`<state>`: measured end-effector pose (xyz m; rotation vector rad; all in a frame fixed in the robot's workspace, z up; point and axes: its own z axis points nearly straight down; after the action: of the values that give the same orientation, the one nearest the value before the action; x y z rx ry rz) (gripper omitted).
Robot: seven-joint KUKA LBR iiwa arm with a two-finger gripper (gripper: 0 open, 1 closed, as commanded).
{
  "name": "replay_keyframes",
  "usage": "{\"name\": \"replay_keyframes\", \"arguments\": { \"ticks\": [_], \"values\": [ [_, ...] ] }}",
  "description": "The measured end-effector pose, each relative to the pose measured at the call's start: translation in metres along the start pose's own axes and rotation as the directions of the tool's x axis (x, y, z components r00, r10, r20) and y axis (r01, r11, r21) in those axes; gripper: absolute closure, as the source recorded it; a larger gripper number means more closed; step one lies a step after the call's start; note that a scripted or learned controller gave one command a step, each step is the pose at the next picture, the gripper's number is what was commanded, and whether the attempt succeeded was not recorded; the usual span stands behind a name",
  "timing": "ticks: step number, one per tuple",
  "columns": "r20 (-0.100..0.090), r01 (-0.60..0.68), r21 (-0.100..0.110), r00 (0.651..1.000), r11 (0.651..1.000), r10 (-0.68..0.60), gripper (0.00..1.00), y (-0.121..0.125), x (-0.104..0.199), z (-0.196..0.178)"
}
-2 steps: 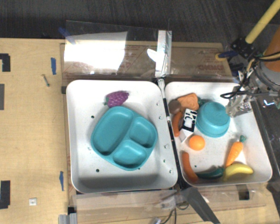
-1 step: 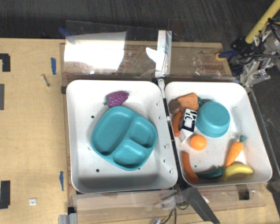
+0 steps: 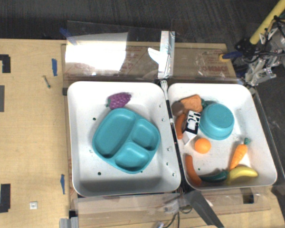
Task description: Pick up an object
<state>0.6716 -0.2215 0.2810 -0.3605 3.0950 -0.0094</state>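
The left bin [image 3: 80, 127] holds a teal divided plate [image 3: 127, 139] with a purple bunch of grapes [image 3: 119, 99] just behind it. In the right bin [image 3: 259, 137] a teal bowl [image 3: 217, 120] sits at the back. A black-and-white box [image 3: 192, 121], a brown bread piece [image 3: 192, 102] and an orange stick-shaped toy [image 3: 180, 126] crowd its left side. An orange ball [image 3: 202, 146] lies mid-bin. A carrot [image 3: 238, 155], a yellow banana [image 3: 242, 173], a dark green vegetable [image 3: 213, 176] and a red-orange pepper [image 3: 192, 170] lie along the front.
A clear plastic sheet [image 3: 114, 56] lies behind the bins. Cables and a yellow pole [image 3: 268, 23] stand at the top right. Bare wooden bench [image 3: 23, 127] stretches to the left, with black corner marks.
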Motion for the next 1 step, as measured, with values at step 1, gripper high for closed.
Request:
{"name": "replay_keyframes", "arguments": {
  "ticks": [1],
  "values": [
    [-0.011, 0.167, -0.006, 0.986, 0.986, -0.167, 1.00, -0.0004, 0.0021, -0.0253]
  ]
}}
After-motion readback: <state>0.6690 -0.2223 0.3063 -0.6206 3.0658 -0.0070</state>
